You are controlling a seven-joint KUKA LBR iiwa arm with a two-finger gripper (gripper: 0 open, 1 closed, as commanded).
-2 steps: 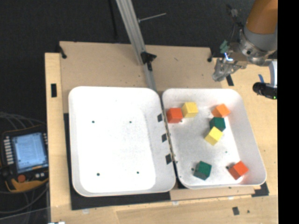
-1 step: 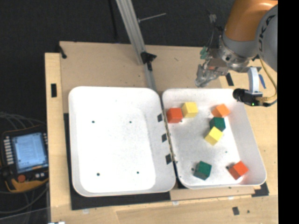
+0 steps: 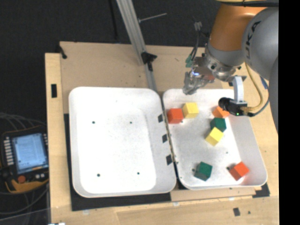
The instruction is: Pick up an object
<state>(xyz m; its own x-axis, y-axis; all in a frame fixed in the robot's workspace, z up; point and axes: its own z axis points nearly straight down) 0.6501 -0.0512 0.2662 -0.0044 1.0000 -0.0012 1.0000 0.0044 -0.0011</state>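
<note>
Jaws: cannot tell whether apart or together; the gripper hangs over the far edge of the right bin
Just beside it, near that bin's far left corner, sit a yellow block and an orange block; another yellow block lies mid-bin, a green block near the front edge, an orange block in the front right corner

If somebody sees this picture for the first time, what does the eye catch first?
First comes the big grey and orange arm at the upper right, with its pincer hanging over the back edge of the right bin. Next come the bright blocks scattered in that bin: a red block beside a yellow block, with green, yellow and orange ones further right.
</note>
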